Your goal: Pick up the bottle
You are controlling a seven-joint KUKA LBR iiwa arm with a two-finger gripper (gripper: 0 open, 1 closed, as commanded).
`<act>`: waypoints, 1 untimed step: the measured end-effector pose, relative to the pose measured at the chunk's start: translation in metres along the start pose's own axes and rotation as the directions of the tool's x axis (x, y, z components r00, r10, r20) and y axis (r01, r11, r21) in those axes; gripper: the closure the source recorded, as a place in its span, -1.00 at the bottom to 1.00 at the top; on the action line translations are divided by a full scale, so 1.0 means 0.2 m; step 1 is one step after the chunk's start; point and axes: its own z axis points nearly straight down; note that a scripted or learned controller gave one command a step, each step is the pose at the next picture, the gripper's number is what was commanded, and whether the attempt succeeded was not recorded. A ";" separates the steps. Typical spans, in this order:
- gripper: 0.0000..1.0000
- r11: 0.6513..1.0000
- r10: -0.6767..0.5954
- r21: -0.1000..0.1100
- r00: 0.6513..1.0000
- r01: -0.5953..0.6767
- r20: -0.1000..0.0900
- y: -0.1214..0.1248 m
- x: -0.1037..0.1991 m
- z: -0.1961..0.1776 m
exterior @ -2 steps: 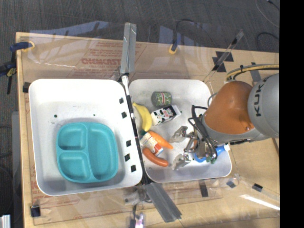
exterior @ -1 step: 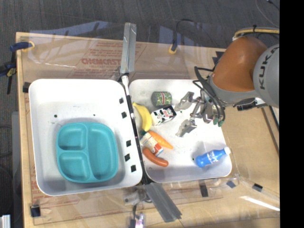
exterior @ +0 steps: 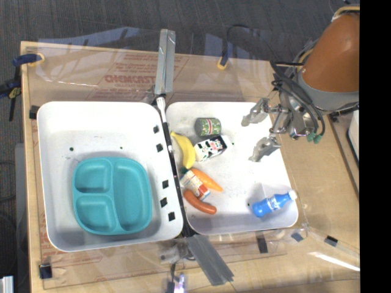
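Camera view has your gripper (exterior: 260, 133) hanging over the right bin's (exterior: 278, 221) far right side, fingers (exterior: 253, 116) spread wide apart with nothing between them and touching nothing. Your bottle (exterior: 272, 204) lies on its side in that bin's near right corner, blue with a white cap, well clear of the gripper. Left side of that bin has a can (exterior: 208, 126), banana (exterior: 184, 149), carrot (exterior: 208, 180) and a few other bits. Left bin (exterior: 55, 118) holds a teal tray (exterior: 112, 195).
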 end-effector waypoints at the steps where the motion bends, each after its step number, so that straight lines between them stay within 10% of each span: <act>1: -1.00 1.000 0.007 -0.001 1.000 -0.007 -0.004 -0.02 0.21 0.14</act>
